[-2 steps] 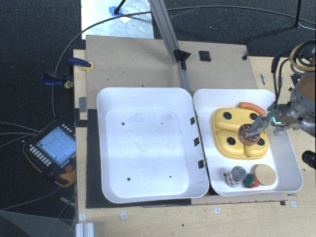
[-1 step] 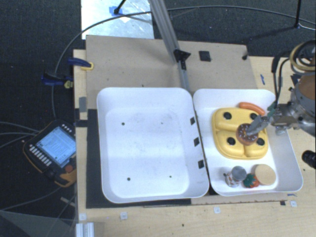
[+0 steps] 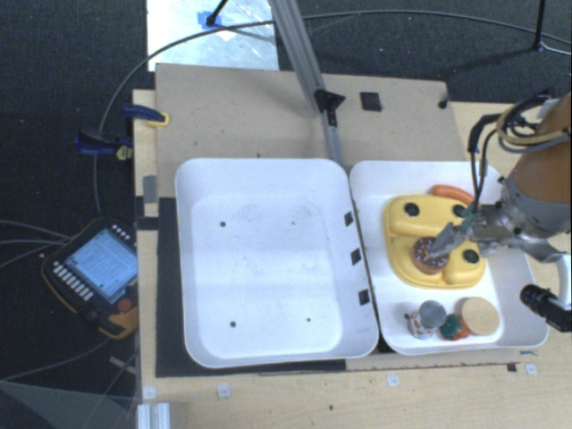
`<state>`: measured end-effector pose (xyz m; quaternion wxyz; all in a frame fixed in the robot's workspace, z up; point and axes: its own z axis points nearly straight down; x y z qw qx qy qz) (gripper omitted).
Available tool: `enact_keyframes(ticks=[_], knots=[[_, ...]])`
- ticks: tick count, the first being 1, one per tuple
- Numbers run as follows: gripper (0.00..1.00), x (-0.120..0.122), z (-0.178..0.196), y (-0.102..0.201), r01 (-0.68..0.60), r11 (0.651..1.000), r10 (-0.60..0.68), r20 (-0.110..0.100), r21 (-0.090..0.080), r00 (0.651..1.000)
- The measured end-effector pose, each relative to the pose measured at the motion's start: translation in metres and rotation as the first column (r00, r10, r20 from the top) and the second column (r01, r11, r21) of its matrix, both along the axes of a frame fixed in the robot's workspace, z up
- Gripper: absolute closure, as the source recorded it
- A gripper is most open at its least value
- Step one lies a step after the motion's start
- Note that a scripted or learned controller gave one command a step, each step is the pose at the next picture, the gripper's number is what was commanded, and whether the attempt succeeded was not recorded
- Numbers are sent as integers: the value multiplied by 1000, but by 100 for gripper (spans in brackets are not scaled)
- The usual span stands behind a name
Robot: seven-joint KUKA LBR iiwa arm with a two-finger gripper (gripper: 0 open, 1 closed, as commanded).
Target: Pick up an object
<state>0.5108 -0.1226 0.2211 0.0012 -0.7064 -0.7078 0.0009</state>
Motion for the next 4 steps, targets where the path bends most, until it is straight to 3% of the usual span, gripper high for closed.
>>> enact_keyframes(ticks=[2,3,4], knots=[[0,-10,-121,3,0,1000,0,-1,1,1000],[100,-10,-108,5,-4,1000,4,-9,9,1000],[100,-4,-56,14,-4,1000,4,9,-1,1000]])
